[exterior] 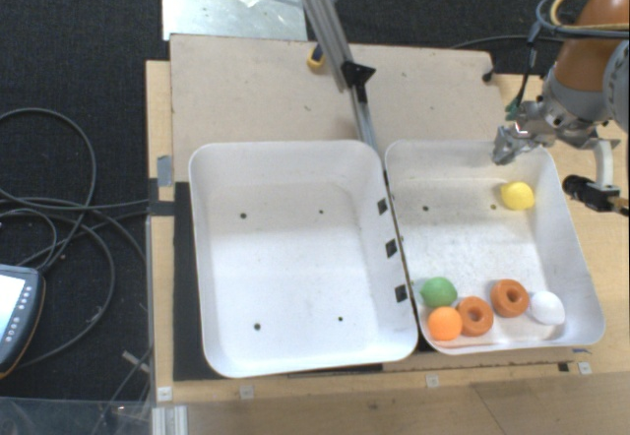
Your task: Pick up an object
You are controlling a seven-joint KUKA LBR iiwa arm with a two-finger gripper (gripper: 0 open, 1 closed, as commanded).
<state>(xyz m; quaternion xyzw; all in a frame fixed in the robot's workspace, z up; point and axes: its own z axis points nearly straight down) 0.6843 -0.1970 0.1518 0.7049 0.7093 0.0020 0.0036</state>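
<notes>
One small yellow ball (517, 195) sits just below my gripper (505, 150) and a little to its right, on the floor of the right bin (463, 226). It is the closest thing to grab. I think it is light and a bit soft, like a toy. It is round and smooth, so it can roll or slip away if I pinch it off-centre. I want to take it across its middle, one finger on each side.

I cannot tell whether the gripper is open or closed. Nothing shows in it.

Farther down from the gripper, at the near end of the same bin, lie a green ball (439, 290), an orange ball (444, 324), two brown rings (492, 307) and a white ball (546, 307). They are packed close together, so they are harder to grab. Well off to the gripper's left is the left bin (212, 226).
</notes>
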